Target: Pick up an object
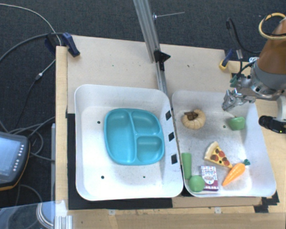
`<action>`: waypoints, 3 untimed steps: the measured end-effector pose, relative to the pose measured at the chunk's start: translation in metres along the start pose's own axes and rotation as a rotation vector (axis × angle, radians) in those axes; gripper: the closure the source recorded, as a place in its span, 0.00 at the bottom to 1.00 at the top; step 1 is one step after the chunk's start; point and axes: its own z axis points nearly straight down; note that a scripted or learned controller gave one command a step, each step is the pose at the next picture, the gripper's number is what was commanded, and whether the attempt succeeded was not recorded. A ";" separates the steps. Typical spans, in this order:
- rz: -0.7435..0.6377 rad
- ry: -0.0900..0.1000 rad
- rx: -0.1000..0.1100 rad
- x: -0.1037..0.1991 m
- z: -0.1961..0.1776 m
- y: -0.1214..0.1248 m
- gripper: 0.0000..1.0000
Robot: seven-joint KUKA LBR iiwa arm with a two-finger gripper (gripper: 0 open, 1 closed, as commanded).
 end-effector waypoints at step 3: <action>-0.005 0.005 0.010 0.121 -0.052 -0.014 1.00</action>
